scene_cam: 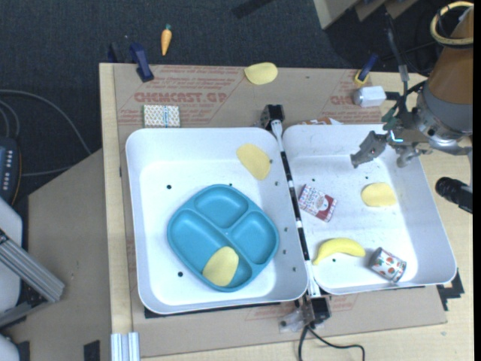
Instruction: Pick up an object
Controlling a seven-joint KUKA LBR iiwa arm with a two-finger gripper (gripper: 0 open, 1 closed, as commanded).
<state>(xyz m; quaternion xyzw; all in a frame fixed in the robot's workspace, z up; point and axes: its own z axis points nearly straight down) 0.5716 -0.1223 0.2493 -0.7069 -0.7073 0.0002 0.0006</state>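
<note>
Dark carpet surrounds a tan cardboard-topped surface (188,89) printed with red lettering, on which we see two shallow white plastic bins side by side. The left bin (150,156) holds a blue moulded plastic tray with three compartments (222,235); a pale yellow rounded piece (221,266) lies in the tray's near compartment, and a second yellow, chip-like piece (254,161) rests on the bin floor beyond it. The right bin (428,232) holds four candidates, well apart from one another: a red-and-white crinkled packet (316,202), a smooth yellow lemon-shaped object (378,195), a curved yellow banana (338,250) and a small printed can lying on its side (386,265). The grey arm's end effector (379,147) hovers over the far part of the right bin, above and just beyond the lemon-shaped object, pinching nothing. Whether its fingers are spread or pressed together we cannot tell from this angle.

We judge the step in hand to be the approach: no object is yet grasped. The next move calls for choosing one target, most plausibly the nearby lemon-shaped object, then aligning over it and descending. Its rounded, glossy surface may slip; the flat packet offers little height to grip.
</note>
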